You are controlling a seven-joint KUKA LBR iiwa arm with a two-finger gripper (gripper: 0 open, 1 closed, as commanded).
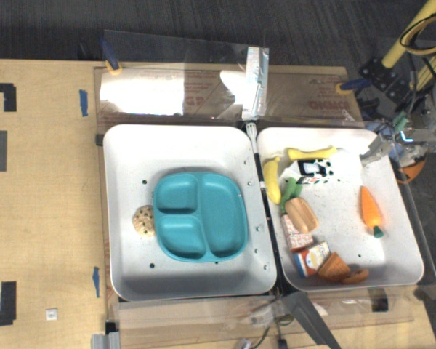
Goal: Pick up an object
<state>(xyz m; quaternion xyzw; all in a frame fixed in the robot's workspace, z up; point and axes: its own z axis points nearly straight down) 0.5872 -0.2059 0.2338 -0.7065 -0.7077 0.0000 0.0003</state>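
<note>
Two shallow white bins sit side by side on the bench. The left bin holds a teal divided plate near its centre, with a speckled cookie touching the plate's left edge.

The right bin holds the loose items. A yellow banana lies along its left wall, far end. A second yellow piece lies near the far wall, just above a black-and-white patterned object. A green item sits just beside the banana. A tan bread-like roll lies nearer, with a red-and-white packet touching its near end. A small printed carton and a brown piece rest by the near wall. An orange carrot with a green tip lies alone toward the right, well apart from the rest.

The arm enters at the right edge, far side. The gripper shows as a pale metallic part slanting down-left over the far right corner of the right bin. It is blurred and partly cut off; whether the claw is spread or pressed together cannot be told. Nothing is seen between its fingers. All objects lie in the bins.
</note>
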